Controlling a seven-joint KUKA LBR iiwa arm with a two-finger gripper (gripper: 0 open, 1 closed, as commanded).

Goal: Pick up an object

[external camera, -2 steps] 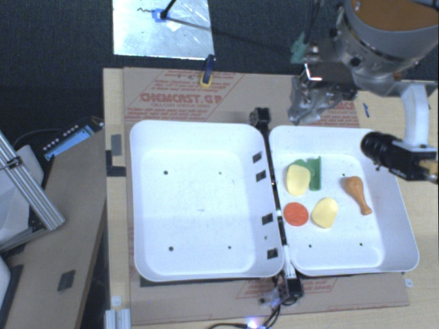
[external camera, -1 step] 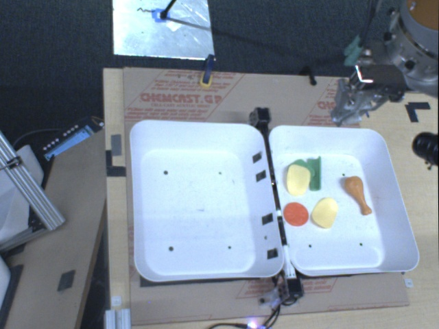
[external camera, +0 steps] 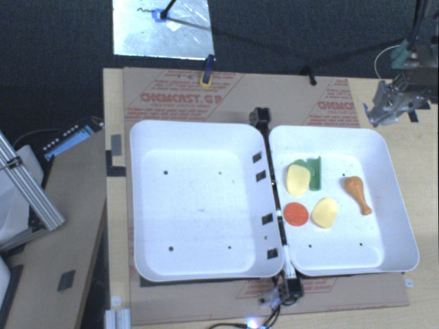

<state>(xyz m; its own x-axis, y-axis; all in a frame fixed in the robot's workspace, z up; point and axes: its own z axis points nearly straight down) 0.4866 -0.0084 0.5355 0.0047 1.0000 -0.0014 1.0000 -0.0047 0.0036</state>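
Five small items lie in the right bin (external camera: 394,204), all well apart from the gripper (external camera: 385,112), which hangs beyond that bin's far right corner; whether it is open cannot be told. A pale yellow piece (external camera: 298,179) touches a green piece (external camera: 315,173); nearer sit a red disc (external camera: 296,214) and a yellow lump (external camera: 325,212), with an orange drumstick (external camera: 357,192) to their right. Beside it sits the left bin (external camera: 140,204).

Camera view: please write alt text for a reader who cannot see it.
Two shallow white bins sit side by side on a bench; the right bin holds a green piece, two pale yellow pieces, a red-orange disc and a toy drumstick. The gripper hangs above that bin's far right corner, outside it.
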